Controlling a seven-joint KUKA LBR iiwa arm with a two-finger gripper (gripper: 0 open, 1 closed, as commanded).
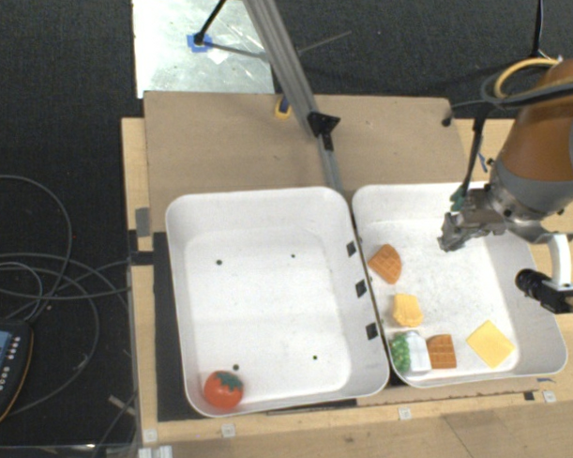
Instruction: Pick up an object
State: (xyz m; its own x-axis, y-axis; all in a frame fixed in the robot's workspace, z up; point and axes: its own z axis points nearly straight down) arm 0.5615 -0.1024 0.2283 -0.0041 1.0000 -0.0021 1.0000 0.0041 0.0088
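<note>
- Right now your gripper [453, 238] hangs over the upper part of the right bin [544, 355], and you cannot tell from this slanted view how it is set or whether it has anything.
- Nearest to it is a waffle-patterned orange piece [385, 264], lying on the bin floor by the left wall, down and to the left of the gripper and apart from it.
- Below that you see a small yellow lump [408, 310], then a green-and-white item [407, 352] against the bin's lower left corner.
- Just beside the green-and-white item lies a small brown waffle square [442, 351], and to its right a flat yellow slab [490, 344], tilted like a diamond.
- Over in the left bin [188, 217] a red tomato [223, 390] with a green stem sits alone in the lower left corner, well apart from the arm.
- Both bins rest side by side on the desk [386, 135]; a grey pole [290, 68] slants across its upper part toward the gap between them.
- Off the desk on the left, you have loose cables [44, 269] and a handheld pendant [8, 360] on the dark floor.
</note>
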